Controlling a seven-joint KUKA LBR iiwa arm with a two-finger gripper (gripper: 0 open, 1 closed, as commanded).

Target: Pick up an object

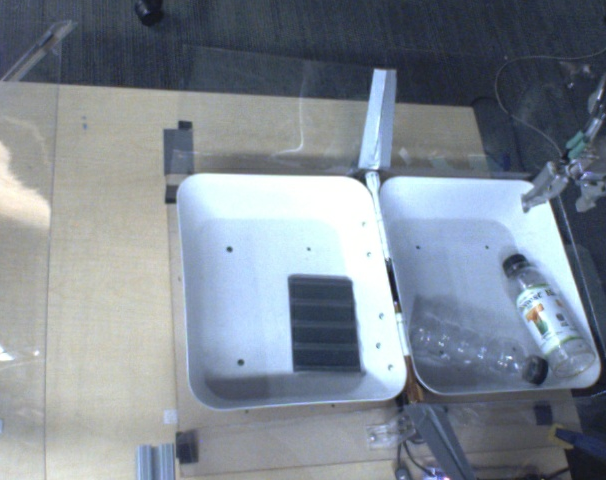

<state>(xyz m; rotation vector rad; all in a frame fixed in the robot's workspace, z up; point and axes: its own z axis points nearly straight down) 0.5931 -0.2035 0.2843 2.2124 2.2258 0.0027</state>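
A: We log two white bins side by side on the counter (103, 298). The left bin (233, 218) holds a black ribbed block (324, 322), lying flat toward its front right.

B: And the right bin (453, 218)?

A: We see two bottles in it. One clear bottle (543, 313) with a dark cap and a printed label lies along the right wall, cap toward the back. A second clear, ridged bottle (473, 350) lies across the front, its dark cap at the right, just beside the base of the first.

B: Where do we put the gripper (573, 173)?

A: At the back right corner of the right bin, above the rim, well apart from both bottles. Whether its fingers are open or closed we cannot tell; the view there is too small and cluttered. We see nothing between them.
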